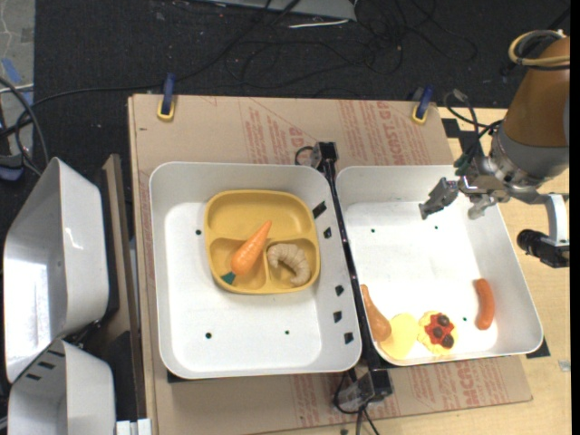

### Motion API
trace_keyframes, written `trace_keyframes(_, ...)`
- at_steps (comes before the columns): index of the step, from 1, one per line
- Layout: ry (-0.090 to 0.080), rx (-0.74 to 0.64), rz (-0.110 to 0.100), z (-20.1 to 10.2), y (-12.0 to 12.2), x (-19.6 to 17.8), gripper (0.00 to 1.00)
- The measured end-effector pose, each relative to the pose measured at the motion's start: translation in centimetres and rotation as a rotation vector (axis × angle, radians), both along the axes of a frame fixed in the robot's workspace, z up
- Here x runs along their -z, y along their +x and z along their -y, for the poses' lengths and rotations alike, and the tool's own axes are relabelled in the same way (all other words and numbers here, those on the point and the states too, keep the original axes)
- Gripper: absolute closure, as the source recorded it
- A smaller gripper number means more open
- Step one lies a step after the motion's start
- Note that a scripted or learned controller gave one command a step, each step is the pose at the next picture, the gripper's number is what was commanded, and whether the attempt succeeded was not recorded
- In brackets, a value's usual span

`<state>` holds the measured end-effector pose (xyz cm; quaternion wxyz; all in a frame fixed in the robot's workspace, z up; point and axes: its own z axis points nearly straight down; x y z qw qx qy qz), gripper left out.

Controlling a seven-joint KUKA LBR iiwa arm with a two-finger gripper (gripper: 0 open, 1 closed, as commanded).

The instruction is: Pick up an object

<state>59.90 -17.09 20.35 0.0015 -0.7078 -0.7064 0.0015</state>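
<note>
Jaws hang spread w/ nothing between them over right bin's far side; sausage lies near-right, prob. light, stiff, smooth toy, best pinched across its middle.

Bare floor mid right bin

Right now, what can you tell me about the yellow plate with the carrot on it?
The yellow plate is a rounded square tray that looks like smooth plastic, split by raised ridges into three compartments. It lies flat in the left white bin, nearer the bin's far side. An orange toy carrot lies slanted across the middle ridges, its green end toward the near left. A pale curled shrimp sits in the near right compartment. The wide far compartment has nothing in it.
</note>
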Motion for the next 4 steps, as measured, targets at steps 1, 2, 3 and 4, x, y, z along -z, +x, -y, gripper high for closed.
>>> trace_keyframes(1,0.001,-0.001,0.0,-0.3,0.3,6.3,0.0)
trace_keyframes(2,0.001,-0.001,0.0,-0.4,0.2,11.5,0.0)
trace_keyframes(3,-0.001,-0.001,0.007,-0.4,0.4,10.0,1.0)
trace_keyframes(4,-0.001,-0.003,0.009,-0.7,0.1,5.6,1.0)
